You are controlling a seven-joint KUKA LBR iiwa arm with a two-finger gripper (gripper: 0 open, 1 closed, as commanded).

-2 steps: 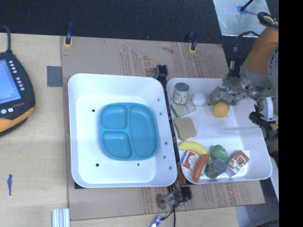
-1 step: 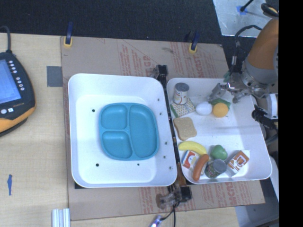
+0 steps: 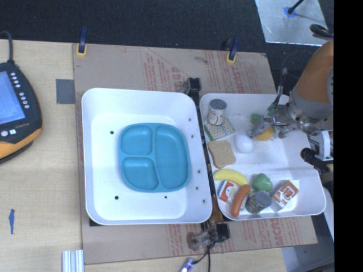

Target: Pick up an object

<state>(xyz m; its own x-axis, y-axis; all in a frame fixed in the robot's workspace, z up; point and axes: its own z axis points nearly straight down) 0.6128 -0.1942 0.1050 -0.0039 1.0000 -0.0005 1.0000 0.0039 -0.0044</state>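
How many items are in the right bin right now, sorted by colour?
Yellow: 2, banana and a yellow piece at the gripper
Green: 2, round green fruit and a small green piece
White: 1, ball
Tan: 1, bread slice
Red-orange: 1, sausage
Cans: 2, upright, lying
Printed packets: 3
Total: 12

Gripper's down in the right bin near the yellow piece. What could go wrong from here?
1. The gripper sits by the yellow item with a green piece and white ball close by; closing may catch two or knock the ball away.
2. It works near the right bin's far wall, so the fingers might clip it.
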